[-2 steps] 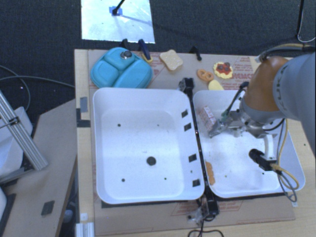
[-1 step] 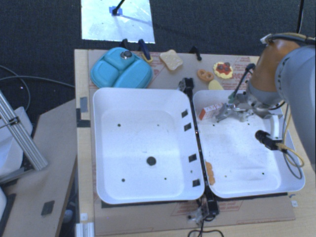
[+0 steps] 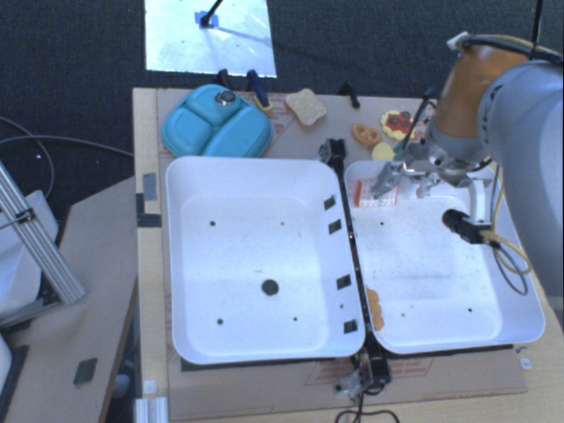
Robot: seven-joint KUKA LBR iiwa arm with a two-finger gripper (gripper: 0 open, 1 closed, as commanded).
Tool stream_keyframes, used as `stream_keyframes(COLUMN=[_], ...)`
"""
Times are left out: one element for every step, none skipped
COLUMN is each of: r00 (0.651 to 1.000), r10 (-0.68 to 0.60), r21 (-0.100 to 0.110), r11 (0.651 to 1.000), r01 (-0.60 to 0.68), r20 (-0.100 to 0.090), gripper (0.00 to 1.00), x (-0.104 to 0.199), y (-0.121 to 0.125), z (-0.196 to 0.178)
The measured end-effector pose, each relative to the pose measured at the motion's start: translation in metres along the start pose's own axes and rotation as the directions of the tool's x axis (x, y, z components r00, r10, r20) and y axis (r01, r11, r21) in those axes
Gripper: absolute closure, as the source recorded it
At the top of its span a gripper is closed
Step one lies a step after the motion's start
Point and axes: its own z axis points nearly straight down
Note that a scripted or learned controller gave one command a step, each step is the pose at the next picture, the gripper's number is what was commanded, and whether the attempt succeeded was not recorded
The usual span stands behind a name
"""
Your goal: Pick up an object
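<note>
The arm is hanging over the right bin [image 3: 511, 320], its gripper [image 3: 385, 186] poised above a small red-and-white packet [image 3: 374, 195] lying flat in the bin's far left corner; whether the fingers are parted or closed cannot be told. The packet is looking light, thin and probably slick, so pinching across its short edges would likely be serving best.

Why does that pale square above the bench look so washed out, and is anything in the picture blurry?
In the camera view, the pale square panel catches glare and looks bleached. The white bins are evenly lit, with soft shadows along their walls. The arm close to the lens looks soft, and the gripper is slightly smeared.
</note>
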Motion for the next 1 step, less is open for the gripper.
stream_keyframes(r00=[1.000], r10=[0.005], r21=[0.012], r11=[1.000], r01=[-0.005], r20=[-0.004], gripper=[0.00], x=[-0.0293], y=[-0.0027], z=[0.0300])
